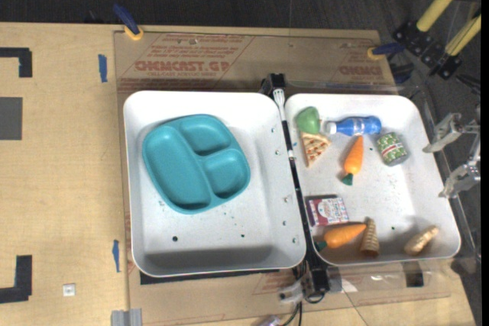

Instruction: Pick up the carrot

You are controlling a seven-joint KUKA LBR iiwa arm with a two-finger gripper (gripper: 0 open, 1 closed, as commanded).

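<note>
two shallow white bins sat side by side on the tabletop (61, 187), the left bin (145, 240) carrying a teal divided tray (196, 161) and the right bin (435, 187) carrying the loose items. the carrot (353, 156) lay near the middle of the right bin toward its far edge, orange body slanted with its green tip pointing toward the near edge, just beside a pizza slice (313, 148) and below a blue bottle (353, 126), apart from both, so a grasp from above looked open. a second orange piece (344, 235) rested by the near edge beside a cone (370, 237). the jaws (457, 156) hung at the right edge, outside the bin; i could not tell their state.
</note>
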